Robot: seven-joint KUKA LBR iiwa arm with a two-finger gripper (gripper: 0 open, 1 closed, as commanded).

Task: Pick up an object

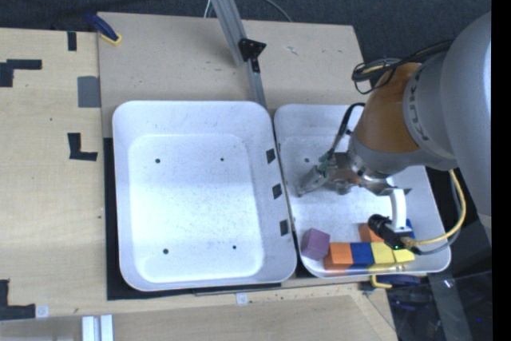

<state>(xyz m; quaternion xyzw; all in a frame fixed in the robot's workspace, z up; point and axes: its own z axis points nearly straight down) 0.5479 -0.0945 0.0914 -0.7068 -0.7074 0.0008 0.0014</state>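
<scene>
My gripper [313, 181] hangs low over the middle of the right bin [319, 117], reaching in from the right under the grey and orange arm. Nothing shows under its tip but bare white floor. Along the bin's near wall lies a row of blocks: a purple block [315, 242], an orange block [341, 253], a blue block [362, 253] and a yellow block [383, 255]. A second orange block [368, 233] sits just behind that row, partly hidden by the wrist hardware. The blocks lie well short of the gripper, toward the near edge.
The left bin [192, 112] stands beside the right one, their rims touching. A slanted metal bar [226, 0] runs down from the top to the gap between the bins. The wooden bench [48, 172] spreads to the left.
</scene>
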